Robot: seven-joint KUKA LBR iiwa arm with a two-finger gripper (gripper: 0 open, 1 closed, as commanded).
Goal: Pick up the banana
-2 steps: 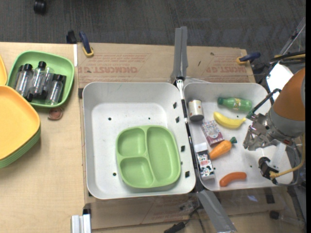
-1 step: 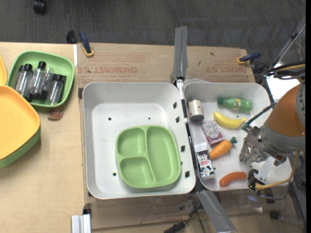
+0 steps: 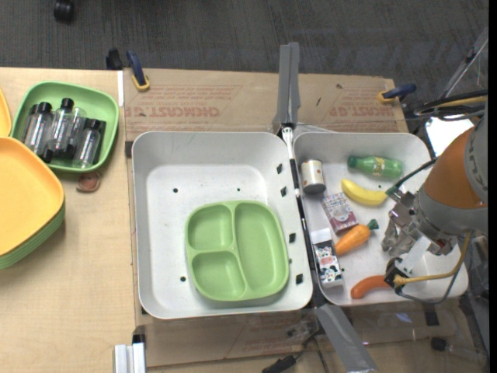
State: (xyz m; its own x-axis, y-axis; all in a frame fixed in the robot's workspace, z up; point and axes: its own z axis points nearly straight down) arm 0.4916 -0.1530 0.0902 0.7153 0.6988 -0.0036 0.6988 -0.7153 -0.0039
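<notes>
The yellow banana (image 3: 363, 193) lies in the right bin (image 3: 411, 144), toward its far side, just below a green bottle (image 3: 376, 164). My gripper (image 3: 397, 238) hangs over the right part of that bin, below and to the right of the banana and apart from it. It sits between the banana and an orange chili-shaped toy (image 3: 371, 286). Nothing shows held in it. The arm with its orange band (image 3: 458, 181) comes in from the right.
The right bin also holds a metal can (image 3: 312, 175), a carrot (image 3: 353, 239) and two small packets (image 3: 338, 210) (image 3: 328, 261). A green divided plate (image 3: 237, 251) lies in the left bin (image 3: 155, 208). A green tray of bottles (image 3: 66, 130) and orange plates (image 3: 27, 200) sit at the far left.
</notes>
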